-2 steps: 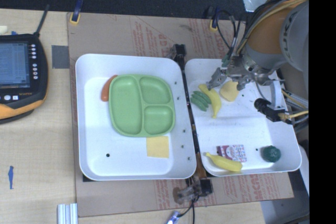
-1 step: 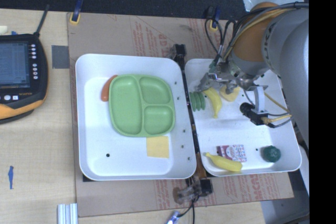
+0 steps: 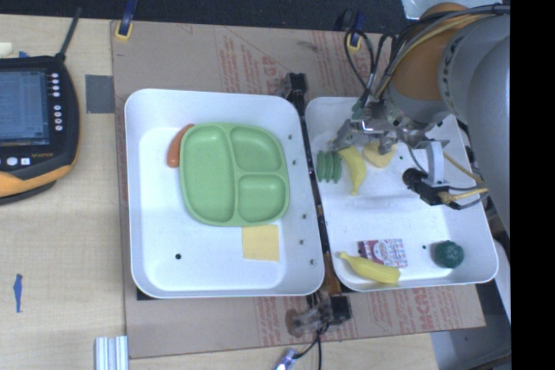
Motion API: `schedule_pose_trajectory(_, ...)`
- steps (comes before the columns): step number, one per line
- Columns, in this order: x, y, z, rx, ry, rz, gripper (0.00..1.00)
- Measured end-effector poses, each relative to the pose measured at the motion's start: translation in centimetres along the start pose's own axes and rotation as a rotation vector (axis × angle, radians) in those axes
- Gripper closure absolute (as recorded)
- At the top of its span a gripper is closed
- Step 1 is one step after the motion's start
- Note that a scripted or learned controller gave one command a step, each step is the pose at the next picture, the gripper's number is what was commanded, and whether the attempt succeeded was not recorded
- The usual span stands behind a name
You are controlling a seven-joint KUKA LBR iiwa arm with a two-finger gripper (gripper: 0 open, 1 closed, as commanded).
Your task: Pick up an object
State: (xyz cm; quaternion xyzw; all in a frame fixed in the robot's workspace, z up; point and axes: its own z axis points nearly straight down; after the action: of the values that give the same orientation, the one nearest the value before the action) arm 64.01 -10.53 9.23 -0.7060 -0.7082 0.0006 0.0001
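1. The grey arm (image 3: 473, 56) with its orange band reaches in from the right and hangs over the far part of the right bin (image 3: 468, 269); the gripper (image 3: 373, 130) sits low above a cluster of small things there; how far the jaws stand apart, or whether anything lies between them, cannot be told.
2. Just below the gripper lie a yellow banana-shaped piece (image 3: 354, 169), a pale yellow piece (image 3: 380, 153) beside it, and a green ridged piece (image 3: 329, 165) to its left, near the bin's left wall.
3. Along the near edge of the right bin rest a second banana (image 3: 371, 269), a small printed packet (image 3: 384, 251) touching it, and a dark green ball (image 3: 448, 254) well apart to the right.
4. The left bin (image 3: 152, 186) holds a green divided plate (image 3: 234, 174); an orange-red piece (image 3: 175, 147) peeks out at its left rim; a yellow square (image 3: 261, 243) lies just below it.
5. A handheld control pendant (image 3: 33, 126) lies on the desk (image 3: 61, 273) at the left.
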Motion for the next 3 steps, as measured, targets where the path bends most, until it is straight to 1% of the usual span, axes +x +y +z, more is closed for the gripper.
schedule_pose_trajectory(1,-2.8,1.6,0.1,0.002,0.001,0.001,0.0)
schedule_pose_trajectory(2,-5.4,1.6,0.0,-0.001,0.0,0.001,0.0)
schedule_pose_trajectory(3,-5.4,1.7,-1.1,-0.002,-0.001,-0.002,1.0)
